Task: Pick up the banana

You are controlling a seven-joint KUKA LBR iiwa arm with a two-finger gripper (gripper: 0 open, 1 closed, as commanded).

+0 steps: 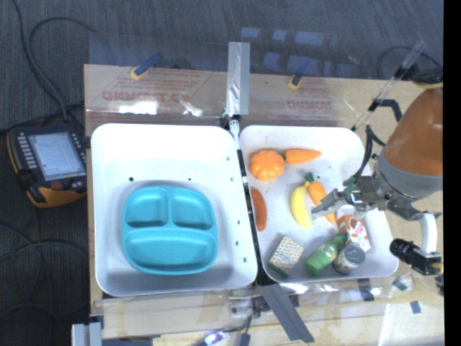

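The banana (300, 205) lies in the right bin (356, 144), just left of the gripper (330, 202); whether its fingers are spread is unclear. The arm hides the bin's right wall.

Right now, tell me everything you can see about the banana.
The banana is yellow, smooth and plastic-looking, slightly curved. It lies flat on the floor of the right bin, running roughly top to bottom. A small carrot sits against its right side. The gripper is beside it on the right, not holding it.
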